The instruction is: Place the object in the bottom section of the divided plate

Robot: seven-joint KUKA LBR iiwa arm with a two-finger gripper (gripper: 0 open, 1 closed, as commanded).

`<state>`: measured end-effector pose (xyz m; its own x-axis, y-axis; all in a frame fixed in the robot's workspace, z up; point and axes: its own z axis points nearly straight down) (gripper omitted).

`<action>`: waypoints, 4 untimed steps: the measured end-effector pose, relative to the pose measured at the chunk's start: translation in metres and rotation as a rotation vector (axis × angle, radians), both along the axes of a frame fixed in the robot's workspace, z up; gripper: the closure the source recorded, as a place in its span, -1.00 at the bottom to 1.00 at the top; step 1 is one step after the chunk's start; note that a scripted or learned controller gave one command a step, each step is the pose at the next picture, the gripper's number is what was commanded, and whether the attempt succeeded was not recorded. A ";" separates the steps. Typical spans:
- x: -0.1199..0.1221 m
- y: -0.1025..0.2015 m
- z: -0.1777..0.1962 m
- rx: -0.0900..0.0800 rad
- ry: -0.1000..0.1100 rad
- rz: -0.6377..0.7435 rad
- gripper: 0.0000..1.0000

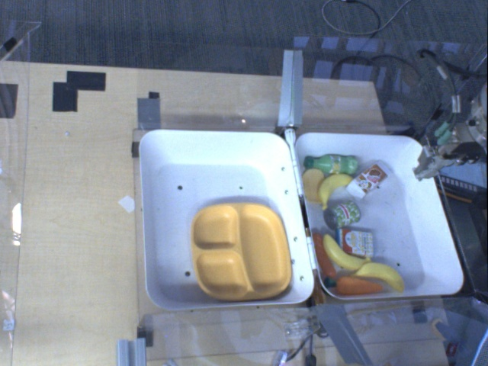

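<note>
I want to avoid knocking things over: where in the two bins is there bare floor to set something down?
Left bin: bare floor behind and left of the yellow divided plate; its sections hold nothing. Right bin: the right half is free. Its left side is crowded: green bottle, bananas, can, cartons, carrot.

Two white bins (152, 204) sit side by side: the left one holds one yellow divided plate (240, 250), and the right one holds two bananas (335, 185), one green bottle (332, 163), one can (345, 213), two small cartons (369, 180), one carrot (358, 286) and one round yellow fruit (312, 183).
</note>
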<state>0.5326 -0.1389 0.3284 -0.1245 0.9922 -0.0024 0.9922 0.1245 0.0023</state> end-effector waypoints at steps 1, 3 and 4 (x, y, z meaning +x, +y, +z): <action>0.000 0.000 0.000 0.000 0.000 0.000 -1.00; -0.018 -0.051 -0.029 0.001 0.002 -0.310 1.00; 0.045 0.003 -0.093 0.002 0.005 -0.301 1.00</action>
